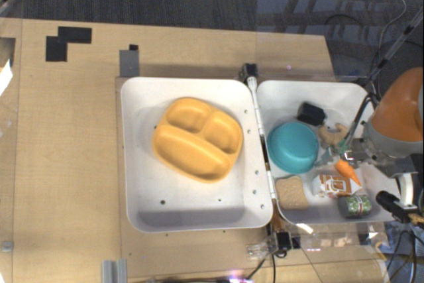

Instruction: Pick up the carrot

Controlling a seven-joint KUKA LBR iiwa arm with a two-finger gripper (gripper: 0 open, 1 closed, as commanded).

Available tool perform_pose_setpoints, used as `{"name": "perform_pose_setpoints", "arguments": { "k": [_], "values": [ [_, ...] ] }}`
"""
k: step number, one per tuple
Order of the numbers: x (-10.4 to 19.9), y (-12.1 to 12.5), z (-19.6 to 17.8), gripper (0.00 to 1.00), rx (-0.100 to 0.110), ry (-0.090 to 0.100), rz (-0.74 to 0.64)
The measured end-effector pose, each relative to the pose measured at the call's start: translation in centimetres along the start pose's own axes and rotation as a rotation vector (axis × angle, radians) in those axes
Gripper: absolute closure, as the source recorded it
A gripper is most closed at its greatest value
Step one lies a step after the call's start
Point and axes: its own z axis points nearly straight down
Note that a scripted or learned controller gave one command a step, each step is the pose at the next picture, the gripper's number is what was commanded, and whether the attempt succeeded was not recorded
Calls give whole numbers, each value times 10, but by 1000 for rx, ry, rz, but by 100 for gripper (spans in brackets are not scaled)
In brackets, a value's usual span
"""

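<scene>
Orange carrot (347, 170) wedged in right bin (344, 91) clutter, touching a snack packet (333, 186), near the teal bowl (293, 146). Gripper state: cannot tell. Could easily snag the packet instead.

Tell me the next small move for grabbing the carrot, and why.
Probably a small shift toward the carrot, then straight down over it. The carrot lies in the right bin, close beside the teal bowl and a small carton, at the edge of the arm. Its tight neighbours call for a centred approach.
</scene>
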Motion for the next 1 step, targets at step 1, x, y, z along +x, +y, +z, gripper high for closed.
{"name": "perform_pose_setpoints", "arguments": {
  "k": [1],
  "values": [
    [1, 4, -12, 100, -9, 1, -1]
  ]
}}
